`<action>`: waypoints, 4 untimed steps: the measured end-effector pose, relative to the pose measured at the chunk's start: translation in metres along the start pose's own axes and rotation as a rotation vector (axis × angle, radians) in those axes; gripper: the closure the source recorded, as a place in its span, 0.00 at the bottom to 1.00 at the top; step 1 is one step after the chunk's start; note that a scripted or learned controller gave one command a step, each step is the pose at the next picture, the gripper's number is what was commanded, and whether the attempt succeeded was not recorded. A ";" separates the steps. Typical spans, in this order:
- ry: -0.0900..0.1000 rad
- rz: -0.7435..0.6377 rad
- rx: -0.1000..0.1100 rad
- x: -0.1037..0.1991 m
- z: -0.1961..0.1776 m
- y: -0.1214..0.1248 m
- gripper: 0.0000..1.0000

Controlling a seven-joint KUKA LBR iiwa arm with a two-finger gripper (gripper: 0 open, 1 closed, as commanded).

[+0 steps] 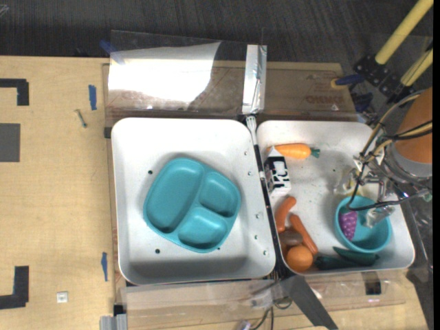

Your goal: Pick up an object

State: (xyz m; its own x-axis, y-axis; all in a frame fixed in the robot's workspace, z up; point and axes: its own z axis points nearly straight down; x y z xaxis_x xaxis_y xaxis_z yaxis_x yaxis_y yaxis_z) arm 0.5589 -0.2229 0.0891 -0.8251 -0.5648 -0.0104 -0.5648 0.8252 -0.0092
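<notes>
We see the gripper (373, 199) hanging just over the blue bowl (366, 238), at its top rim; we cannot tell if it is open or closed, because wires and metal bits hide it; we see nothing held in it.

We think the step in hand is reaching down to pick something; the nearest thing is a purple toy (350, 223) inside the bowl, just below and left of the gripper; the next move needs a careful drop into the bowl without bumping its rim.

Further left we count one carrot (297, 151), one black and white card (276, 172), two red sausages (285, 208), and one orange ball (300, 257); all sit in the right bin (330, 137).

Far left, the left bin (130, 150) holds one blue plate (192, 203); so, two bins.
</notes>
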 end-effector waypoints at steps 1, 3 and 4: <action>0.002 -0.018 -0.002 -0.008 0.000 0.022 0.00; -0.023 -0.121 0.019 -0.004 -0.018 0.058 1.00; 0.000 0.051 -0.002 -0.071 -0.128 0.069 1.00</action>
State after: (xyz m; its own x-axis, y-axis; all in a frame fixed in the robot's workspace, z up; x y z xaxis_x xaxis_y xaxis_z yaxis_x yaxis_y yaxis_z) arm 0.5770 -0.1250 0.2168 -0.8526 -0.5224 -0.0110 -0.5224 0.8527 -0.0063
